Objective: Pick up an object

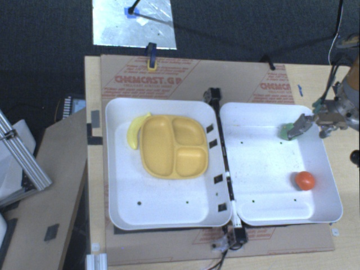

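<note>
In the right bin [264, 207] a small green object [288, 131] lies near the far right corner. An orange-red ball [304, 180] rests closer to the front right. My gripper [313, 128] reaches in from the right edge, low over the bin's far right part. Its fingers stand apart, open, with bare bin floor between them. The left finger [301, 124] is right beside the green object, which lies just outside the fingers on their left. The ball sits well in front of the gripper, untouched.
The left bin [163, 212] holds a yellow divided plate [173, 146] with a banana [134, 130] against its left side. A black hinge strip [220, 151] separates the bins. Cardboard lies under both, and a foil sheet [134, 14] lies beyond the bench.
</note>
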Robot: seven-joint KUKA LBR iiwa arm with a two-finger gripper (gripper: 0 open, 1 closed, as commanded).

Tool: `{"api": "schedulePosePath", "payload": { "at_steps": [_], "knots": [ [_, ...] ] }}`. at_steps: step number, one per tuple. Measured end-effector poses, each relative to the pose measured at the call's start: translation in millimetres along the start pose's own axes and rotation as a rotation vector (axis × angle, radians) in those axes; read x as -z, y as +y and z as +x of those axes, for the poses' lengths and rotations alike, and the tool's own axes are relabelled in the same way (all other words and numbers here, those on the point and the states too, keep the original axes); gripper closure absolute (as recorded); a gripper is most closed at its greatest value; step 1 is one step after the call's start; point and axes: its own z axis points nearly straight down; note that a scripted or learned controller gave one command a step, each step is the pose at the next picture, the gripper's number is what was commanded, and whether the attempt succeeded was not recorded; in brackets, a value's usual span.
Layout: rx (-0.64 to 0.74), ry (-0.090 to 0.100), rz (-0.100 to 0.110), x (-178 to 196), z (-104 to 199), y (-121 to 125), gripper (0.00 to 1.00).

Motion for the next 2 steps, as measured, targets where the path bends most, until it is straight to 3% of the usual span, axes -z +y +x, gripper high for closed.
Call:
{"api": "schedulePosePath", "payload": {
  "at_steps": [1,2],
  "knots": [
    [0.002,-0.002,-0.01,5,0,2,0.0],
    [0.001,-0.001,-0.008,-38,7,0,0.0]
  ]
}}
